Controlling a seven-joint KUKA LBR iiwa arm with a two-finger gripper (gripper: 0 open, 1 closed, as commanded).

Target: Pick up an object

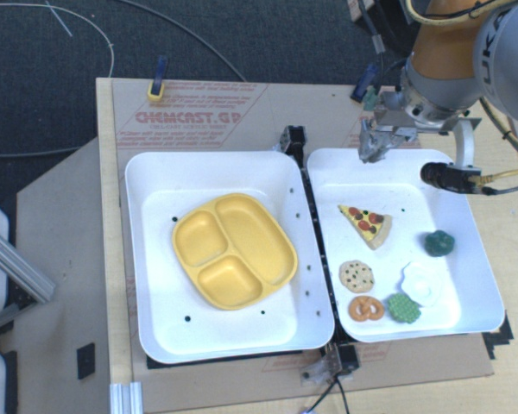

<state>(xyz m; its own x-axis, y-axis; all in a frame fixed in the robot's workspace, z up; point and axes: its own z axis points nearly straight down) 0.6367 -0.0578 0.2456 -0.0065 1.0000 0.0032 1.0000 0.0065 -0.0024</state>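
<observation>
My gripper [373, 152] hangs over the far left edge of the right bin [476, 231], with nothing visible between its tips. A toy pizza slice [366, 223] lies below it in the bin's upper middle, well apart from the gripper. Lower down lie a chocolate-chip cookie [356, 275] and a pretzel [366, 308]. A green leafy piece [405, 308] sits beside the pretzel, touching a white piece [419, 285]. A dark green broccoli piece [439, 243] rests near the right wall.
The left bin [147, 231] holds a yellow three-compartment tray [234, 249]. A black clamp [293, 139] sits between the bins at the far edge. A blue and yellow clip [158, 86] stands on the cardboard base at the back left. Cables run along the arm at the right.
</observation>
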